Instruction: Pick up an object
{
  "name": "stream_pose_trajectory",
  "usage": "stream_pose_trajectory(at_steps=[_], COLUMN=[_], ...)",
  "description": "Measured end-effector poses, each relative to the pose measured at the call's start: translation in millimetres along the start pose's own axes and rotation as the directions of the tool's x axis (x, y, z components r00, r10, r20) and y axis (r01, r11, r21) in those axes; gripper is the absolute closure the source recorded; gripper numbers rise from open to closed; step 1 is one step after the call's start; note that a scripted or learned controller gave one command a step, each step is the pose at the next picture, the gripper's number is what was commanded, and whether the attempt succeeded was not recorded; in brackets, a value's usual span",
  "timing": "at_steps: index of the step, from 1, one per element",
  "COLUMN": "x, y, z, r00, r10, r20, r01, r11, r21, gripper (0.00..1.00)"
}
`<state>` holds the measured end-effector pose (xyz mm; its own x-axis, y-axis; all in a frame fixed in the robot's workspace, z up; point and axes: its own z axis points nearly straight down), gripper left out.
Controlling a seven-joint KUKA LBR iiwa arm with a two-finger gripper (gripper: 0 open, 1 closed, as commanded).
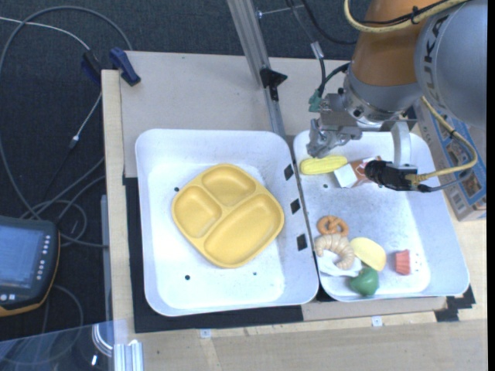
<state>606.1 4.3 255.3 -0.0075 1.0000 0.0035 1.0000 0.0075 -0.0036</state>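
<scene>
Far left, the left bin [162, 284] has one thing in it: a yellow plate [228, 215] with three compartments. It sits flat near the middle, turned a bit so its corners point at the bin walls.

Moving over to the right bin [402, 215], the corn cob [323, 165] lies in the upper left corner, close to the wall shared with the other bin. Its long axis runs pretty much left to right across the view, with the right end tipped slightly toward the far side. I can't make out which end is the pointed tip, since the cob is small here.

The gripper [319, 147] is directly above the cob's left half and looks to be right down on it. The wrist blocks the view, so I honestly can't tell whether the gripper is spread or closed, or whether it has the cob at all.

Just beside the cob's right end there's a small white-and-orange piece [348, 175], touching it or nearly so. Down at the near end of the bin there's a cluster:
- a pretzel [332, 225]
- a croissant [332, 245] right below the pretzel
- a yellow fruit [370, 253] against the croissant
- a green pepper [363, 282] at the near rim
- a red piece [402, 262] off to the right, apart from the rest
</scene>
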Motion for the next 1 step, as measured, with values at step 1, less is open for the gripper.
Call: stream_pose_trajectory(at_steps=[1], x=[48.2], y=[-22.1], z=[17.7], r00=[1.0], r10=[0.002], r20=[0.001], r01=[-0.002], r11=[1.0], r21=[0.002], gripper=[1.0])
